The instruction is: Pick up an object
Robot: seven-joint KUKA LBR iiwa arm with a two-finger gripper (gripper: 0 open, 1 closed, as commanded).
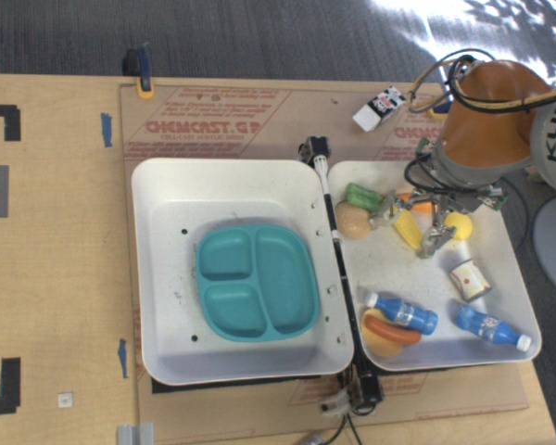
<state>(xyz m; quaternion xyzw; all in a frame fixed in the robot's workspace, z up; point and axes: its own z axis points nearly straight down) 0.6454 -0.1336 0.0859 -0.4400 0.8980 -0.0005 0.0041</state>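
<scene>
The right bin (pixel 398 272) holds several small items. My gripper (pixel 435 239) hangs low over its far part, under the orange wrist band (pixel 486 109). It sits between a yellow wedge (pixel 407 231) on its left and a yellow round piece (pixel 460 225) on its right. An orange piece (pixel 417 205) lies just behind it. Nothing can be seen held in it. Farther left are a green piece (pixel 361 196) and a tan ball (pixel 352 221).
A white and brown block (pixel 469 279), two blue bottles (pixel 403 314) (pixel 489 326) and a hot dog toy (pixel 389 334) lie near the right bin's front. The left bin (pixel 167 211) holds a teal divided plate (pixel 257 281). A black clip (pixel 313 148) sits where the bins meet.
</scene>
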